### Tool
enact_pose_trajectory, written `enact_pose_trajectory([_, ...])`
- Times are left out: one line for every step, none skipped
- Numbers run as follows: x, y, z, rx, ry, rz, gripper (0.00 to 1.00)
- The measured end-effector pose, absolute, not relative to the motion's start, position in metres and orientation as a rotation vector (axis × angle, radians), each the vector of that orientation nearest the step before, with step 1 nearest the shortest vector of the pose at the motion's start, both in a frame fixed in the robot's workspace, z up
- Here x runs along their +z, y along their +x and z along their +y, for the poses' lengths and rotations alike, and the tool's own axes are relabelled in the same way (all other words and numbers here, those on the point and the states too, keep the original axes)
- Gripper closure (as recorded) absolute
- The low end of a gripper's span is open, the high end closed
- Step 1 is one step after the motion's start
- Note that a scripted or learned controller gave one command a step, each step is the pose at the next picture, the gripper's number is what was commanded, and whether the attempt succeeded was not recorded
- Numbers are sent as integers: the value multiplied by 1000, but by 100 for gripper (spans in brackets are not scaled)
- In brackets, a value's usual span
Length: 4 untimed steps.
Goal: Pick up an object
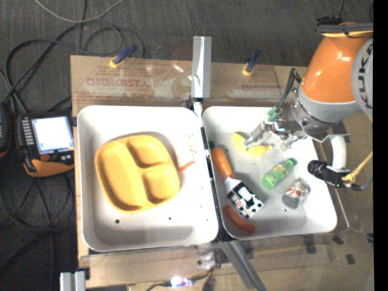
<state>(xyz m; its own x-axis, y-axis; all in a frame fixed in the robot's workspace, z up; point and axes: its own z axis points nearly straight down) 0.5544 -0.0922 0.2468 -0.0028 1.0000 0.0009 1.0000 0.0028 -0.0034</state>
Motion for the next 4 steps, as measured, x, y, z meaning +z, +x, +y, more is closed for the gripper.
enact_pose_trajectory([154,580,-148,4,-2178,-2260,0])
enact_pose_trajectory([89,610,-151,-5,-2168,-2288,0])
enact_pose_trajectory([89,610,-151,-5,-2167,-2288,0])
enact_pose_trajectory([101,611,-151,-8,-2169,-2291,100])
